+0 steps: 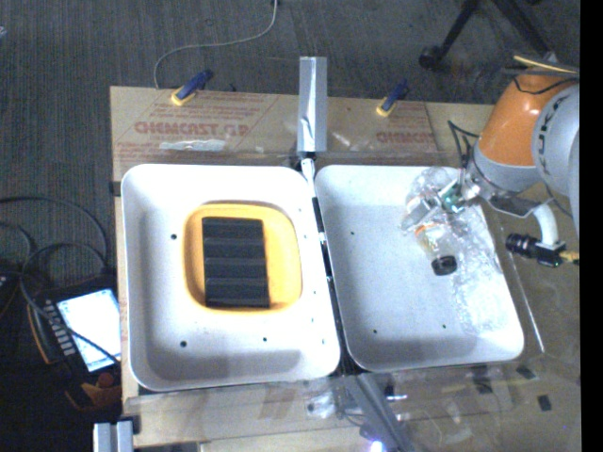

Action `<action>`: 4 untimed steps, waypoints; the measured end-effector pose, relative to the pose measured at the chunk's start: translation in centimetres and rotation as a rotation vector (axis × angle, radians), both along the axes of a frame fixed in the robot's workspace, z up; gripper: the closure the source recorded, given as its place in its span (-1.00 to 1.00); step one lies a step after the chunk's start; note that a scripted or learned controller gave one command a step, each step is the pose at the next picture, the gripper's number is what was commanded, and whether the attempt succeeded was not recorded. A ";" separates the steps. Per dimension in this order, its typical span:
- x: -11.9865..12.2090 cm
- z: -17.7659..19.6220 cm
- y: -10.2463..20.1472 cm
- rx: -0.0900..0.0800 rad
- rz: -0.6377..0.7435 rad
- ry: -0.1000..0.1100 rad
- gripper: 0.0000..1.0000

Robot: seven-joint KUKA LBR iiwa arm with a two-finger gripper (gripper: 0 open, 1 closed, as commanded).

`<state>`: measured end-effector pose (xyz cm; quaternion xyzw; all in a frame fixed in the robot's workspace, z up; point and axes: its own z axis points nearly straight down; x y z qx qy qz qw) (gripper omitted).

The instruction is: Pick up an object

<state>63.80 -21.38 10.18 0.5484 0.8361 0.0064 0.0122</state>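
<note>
bench held two white bins (141,252); yellow-and-black sponge (242,257), centred in left bin, looked light, soft; grasp its long sides. gripper (443,217) state indeterminate.

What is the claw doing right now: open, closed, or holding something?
Claw: over the right bin, wrapped in clear plastic; open or closed cannot be told, and no object is seen held.

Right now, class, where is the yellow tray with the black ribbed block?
The yellow tray lies in the middle of the left bin, left of the divider between the bins, with the black block resting inside it.
</note>
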 end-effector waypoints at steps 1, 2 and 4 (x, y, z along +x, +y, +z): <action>-3.1 6.6 1.3 0.005 -0.050 0.025 -1.00; -1.9 0.6 -0.3 0.000 0.197 0.019 -1.00; -3.2 1.2 0.0 -0.005 0.241 -0.022 1.00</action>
